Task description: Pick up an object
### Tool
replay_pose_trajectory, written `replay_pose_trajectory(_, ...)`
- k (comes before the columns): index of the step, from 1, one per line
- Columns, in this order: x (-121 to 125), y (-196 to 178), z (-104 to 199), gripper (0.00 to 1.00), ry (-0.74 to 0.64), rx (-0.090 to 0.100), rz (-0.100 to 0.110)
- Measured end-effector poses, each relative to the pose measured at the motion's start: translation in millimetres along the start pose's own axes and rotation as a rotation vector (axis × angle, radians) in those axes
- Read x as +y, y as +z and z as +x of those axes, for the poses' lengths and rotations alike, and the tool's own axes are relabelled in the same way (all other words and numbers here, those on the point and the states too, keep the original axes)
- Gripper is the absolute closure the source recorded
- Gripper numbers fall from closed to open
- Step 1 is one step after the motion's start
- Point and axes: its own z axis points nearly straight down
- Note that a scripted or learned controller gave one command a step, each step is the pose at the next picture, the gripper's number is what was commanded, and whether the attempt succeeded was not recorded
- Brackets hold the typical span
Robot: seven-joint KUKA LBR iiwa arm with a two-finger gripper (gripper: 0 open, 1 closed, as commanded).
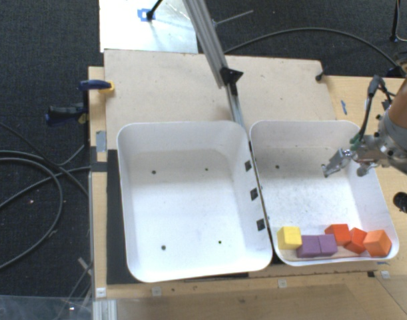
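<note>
Well apart from the blocks (336,240) at the right bin's (303,145) near edge, the gripper (346,163) hangs released

Bright, even overhead light, no hard shadows. The two shallow white plastic bins (190,139) are near blown out; wall detail is washed, with soft grey shading along the inner walls. Glare patch on the pale glossy sheet (150,19) at top. The dark carpet floor (36,45) is dim and grainy. The light wooden counter (176,85) is evenly lit. Overall soft, low resolution; the metal end effector (350,160) at the right edge is slightly blurred. Small coloured foam blocks (336,240) are saturated, with fuzzy edges.
</note>
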Motion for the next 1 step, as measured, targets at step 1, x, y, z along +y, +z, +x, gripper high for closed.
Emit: replay_pose_trajectory(1, -54.6, 60.0, 32.2, 0.0, 0.001, 0.004, 0.01)
